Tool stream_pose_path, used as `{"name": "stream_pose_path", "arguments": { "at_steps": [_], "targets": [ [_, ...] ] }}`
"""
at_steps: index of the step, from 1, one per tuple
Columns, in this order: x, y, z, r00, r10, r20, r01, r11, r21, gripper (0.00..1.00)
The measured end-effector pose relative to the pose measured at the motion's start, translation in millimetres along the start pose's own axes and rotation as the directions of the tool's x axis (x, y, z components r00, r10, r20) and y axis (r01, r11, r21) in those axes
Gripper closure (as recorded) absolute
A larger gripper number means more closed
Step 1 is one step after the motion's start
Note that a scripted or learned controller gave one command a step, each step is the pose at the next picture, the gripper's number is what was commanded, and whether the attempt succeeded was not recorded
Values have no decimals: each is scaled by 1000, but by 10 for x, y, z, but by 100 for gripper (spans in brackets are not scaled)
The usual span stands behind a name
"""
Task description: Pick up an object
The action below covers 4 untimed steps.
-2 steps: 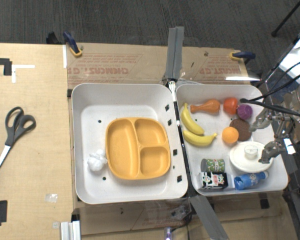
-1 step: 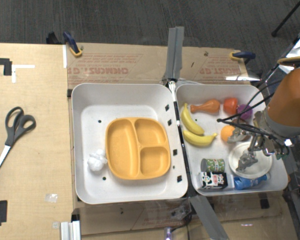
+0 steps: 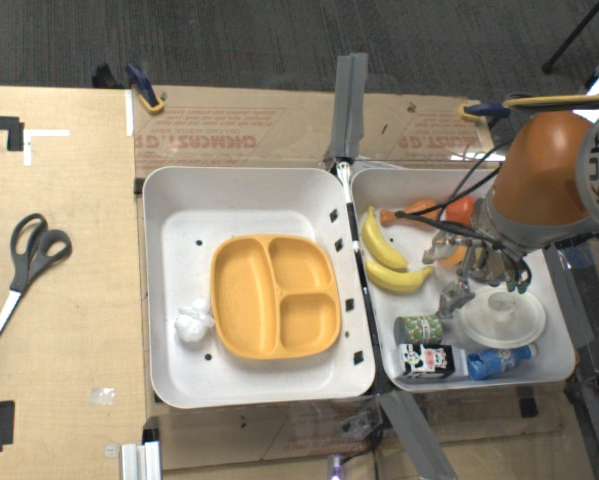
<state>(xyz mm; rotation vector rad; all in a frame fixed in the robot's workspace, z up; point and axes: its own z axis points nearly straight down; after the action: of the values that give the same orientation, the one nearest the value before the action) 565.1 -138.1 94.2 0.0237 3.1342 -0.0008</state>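
Scissors point(image 3: 27, 258): on the bench point(image 3: 59, 368), well left of both bins, blades shut.

Left bin point(image 3: 164, 298): holds a yellow tray point(image 3: 276, 296) with three compartments, all bare. A white wad point(image 3: 192, 320) lies just beside the tray's left edge.

Right bin point(image 3: 554, 363): holds every likely pick. Two bananas point(image 3: 387, 255) at its left wall, curved, touching each other. An orange item point(image 3: 434, 209) behind them, partly hidden by the arm. A green can point(image 3: 419, 328) near the middle, a black-and-white carton point(image 3: 426, 360) just in front of it, a blue bottle point(image 3: 499, 361) lying along the near wall, and a clear lid point(image 3: 501, 313) right of the can.

Gripper point(image 3: 457, 290): low over the right bin, between the bananas and the lid, just above the can. Jaw state cannot be told; nothing is seen held.

Step in hand, by judgement: the approach, before any grasp. Next move calls for settling on one item, likely the can or a banana, centring over it and descending clear of its neighbours.
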Motion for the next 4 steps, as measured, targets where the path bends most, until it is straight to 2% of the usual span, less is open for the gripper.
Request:
{"name": "stream_pose_path", "arguments": {
  "at_steps": [1,2,3,4],
  "targets": [
    [-410,260,-9,977,213,2,-213,977,1,0],
    [-490,252,-10,946,324,2,-324,946,1,0],
    [-124,376,19,892,453,-5,-453,892,3,0],
    [-722,467,4,916,402,-1,-402,916,2,0]
  ]
}}
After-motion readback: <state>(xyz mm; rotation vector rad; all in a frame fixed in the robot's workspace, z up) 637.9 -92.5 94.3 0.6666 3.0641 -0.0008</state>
